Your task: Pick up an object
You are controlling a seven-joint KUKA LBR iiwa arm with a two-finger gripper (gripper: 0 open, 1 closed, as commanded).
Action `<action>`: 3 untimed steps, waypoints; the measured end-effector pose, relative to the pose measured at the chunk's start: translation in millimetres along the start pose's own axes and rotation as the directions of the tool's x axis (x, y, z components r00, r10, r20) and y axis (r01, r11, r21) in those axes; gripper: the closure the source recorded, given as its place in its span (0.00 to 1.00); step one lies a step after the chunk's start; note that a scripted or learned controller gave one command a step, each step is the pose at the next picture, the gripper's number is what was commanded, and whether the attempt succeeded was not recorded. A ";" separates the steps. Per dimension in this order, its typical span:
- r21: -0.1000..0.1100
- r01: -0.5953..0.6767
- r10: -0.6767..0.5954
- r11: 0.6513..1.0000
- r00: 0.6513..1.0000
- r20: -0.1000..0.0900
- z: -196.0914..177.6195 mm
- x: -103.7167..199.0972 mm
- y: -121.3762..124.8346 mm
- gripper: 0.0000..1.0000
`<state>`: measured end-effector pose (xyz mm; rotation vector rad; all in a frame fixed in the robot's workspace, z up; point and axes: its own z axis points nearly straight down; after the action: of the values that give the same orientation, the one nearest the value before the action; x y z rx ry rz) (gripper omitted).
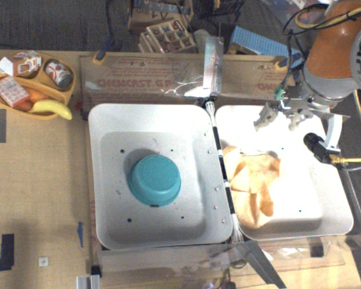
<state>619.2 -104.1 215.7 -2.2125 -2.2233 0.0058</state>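
While the jaws (281, 118) hang over the right bin's (334, 218) far edge, we see two pale fingers spread apart with nothing between them, so we read them as open and empty. They sit at roughly twelve o'clock from the nearest candidate, an orange cloth (256, 185) crumpled against the left wall of that bin, well apart from the fingertips.

We judge the cloth light, soft and limp: it will sag and drape once lifted, and it cannot be squeezed like a solid. The best hold looks like a raised fold near its middle, where a pinch would gather enough fabric; a flat edge lying on the bin floor would likely slip out.

At about nine o'clock from the cloth, in the left bin (102, 161), a teal bowl (155, 180) rests upside down. We judge it stiff, smooth and rounded, offering the jaws little to close on, so the cloth seems the easier pick.

Further out, the wrist points downward over the bin, and the grey arm with its orange band (334, 44) reaches in from the two o'clock corner. A tray of toy food (30, 86) sits on the tabletop (36, 191) at ten o'clock.
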 end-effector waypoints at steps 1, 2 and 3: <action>-0.005 0.108 -0.108 0.994 0.994 0.001 123.3 -25.7 -16.6 0.00; -0.015 0.190 -0.190 0.982 0.982 0.003 127.6 -48.9 -50.3 0.00; -0.016 0.188 -0.188 0.982 0.982 0.005 127.7 -44.5 -81.0 0.00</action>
<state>537.7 -148.9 88.5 -2.0009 -2.4334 -0.0103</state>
